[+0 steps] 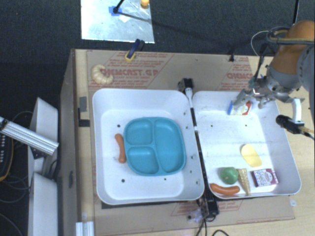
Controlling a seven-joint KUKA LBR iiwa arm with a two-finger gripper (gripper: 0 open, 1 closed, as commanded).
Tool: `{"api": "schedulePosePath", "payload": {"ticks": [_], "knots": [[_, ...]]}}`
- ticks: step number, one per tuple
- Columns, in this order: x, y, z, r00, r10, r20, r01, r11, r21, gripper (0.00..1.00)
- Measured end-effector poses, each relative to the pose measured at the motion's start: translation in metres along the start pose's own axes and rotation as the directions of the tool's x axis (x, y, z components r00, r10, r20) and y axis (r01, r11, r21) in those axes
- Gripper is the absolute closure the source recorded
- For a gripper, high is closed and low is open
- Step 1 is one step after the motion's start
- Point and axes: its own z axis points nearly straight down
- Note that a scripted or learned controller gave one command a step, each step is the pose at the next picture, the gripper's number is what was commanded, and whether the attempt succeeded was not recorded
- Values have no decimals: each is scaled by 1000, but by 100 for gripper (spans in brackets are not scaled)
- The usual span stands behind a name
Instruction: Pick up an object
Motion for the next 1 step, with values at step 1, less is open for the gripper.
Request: {"api": "schedulePosePath", "payload": {"ticks": [1], "knots": [[-16,0,-25,1000,3,1,-3,1000,-1,0]]}}
